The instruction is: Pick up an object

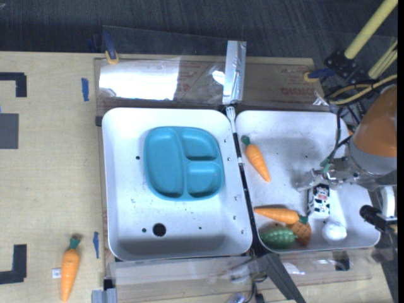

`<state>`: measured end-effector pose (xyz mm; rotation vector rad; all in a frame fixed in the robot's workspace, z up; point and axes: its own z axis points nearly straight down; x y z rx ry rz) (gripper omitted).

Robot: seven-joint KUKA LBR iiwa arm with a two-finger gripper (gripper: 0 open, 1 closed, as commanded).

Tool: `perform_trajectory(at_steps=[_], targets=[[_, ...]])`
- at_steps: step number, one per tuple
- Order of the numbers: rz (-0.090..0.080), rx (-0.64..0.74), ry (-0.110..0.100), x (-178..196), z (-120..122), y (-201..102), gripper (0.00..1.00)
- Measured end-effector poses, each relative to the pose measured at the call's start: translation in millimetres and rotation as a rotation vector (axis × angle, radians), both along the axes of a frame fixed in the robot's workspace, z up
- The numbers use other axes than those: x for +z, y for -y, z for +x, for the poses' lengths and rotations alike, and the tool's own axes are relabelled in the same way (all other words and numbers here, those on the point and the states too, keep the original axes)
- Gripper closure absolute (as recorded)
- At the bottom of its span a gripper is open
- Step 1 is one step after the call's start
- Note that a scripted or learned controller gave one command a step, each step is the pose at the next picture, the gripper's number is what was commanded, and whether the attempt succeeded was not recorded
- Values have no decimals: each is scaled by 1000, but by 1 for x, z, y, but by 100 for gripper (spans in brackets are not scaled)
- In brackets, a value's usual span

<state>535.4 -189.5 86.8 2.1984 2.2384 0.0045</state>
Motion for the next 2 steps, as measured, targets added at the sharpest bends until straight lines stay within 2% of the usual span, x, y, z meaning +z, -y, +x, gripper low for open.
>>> perform_trajectory(at_steps=[1,2], targets=[[-2,1,5,11,2,-1,100],[1,51,1,59,60,-43,100]])
